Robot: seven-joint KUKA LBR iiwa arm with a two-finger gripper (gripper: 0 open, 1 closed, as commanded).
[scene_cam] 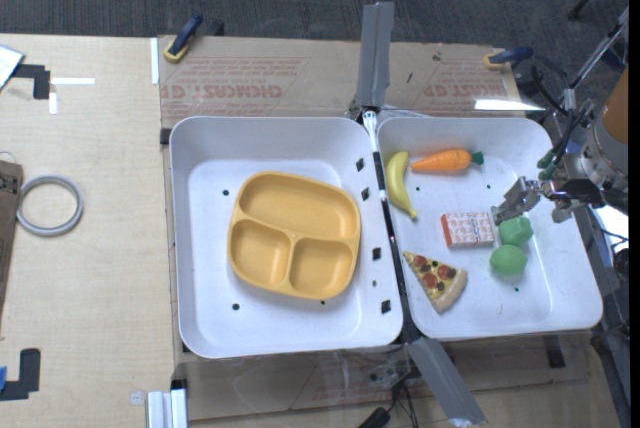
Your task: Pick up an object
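Green toy pieces (512,246) sit just under gripper (520,199) in right bin (570,311); nothing held, and we cannot tell whether fingers stand apart or together.

Risk, as we judge it: rounded greens roll off on closing; red-and-white box (468,230), just beside them, gets nudged or caught.

Right bin: banana (398,182), carrot (443,161), box, 2 greens, pizza slice (438,278).

Left bin (200,316): yellow 3-compartment plate (294,235), nothing in it.

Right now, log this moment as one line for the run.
phase: approach | gripper: over right bin, beside small box and green toys | held: nothing seen | left bin: yellow tray
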